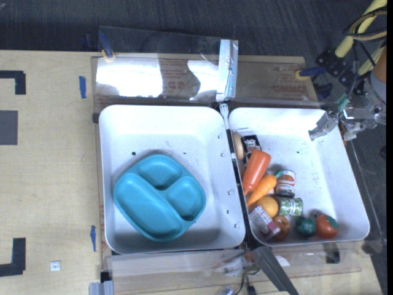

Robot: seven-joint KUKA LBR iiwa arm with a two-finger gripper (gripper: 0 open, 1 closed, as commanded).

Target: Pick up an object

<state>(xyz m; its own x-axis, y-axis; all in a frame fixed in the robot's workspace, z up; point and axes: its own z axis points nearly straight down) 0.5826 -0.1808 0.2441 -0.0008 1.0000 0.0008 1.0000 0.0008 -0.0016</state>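
Nothing picked yet: gripper (336, 120) hangs over the right bin's (344, 183) far right corner, grip state can't tell. Toy food sits piled along that bin's left and near side, carrot (261, 190) included; whole grasp remains.

Pale wooden bench (43, 183) with black tape marks (13, 82) at its left edge. Beyond its far side, dark grey carpet floor (184, 5). On its far part, clear glaring plastic sheet (159, 69).

A blue sectioned tray (159, 195) is seen in the left bin (123, 128), with blue tape (81, 86) stuck on the bench (43, 183) beside it.
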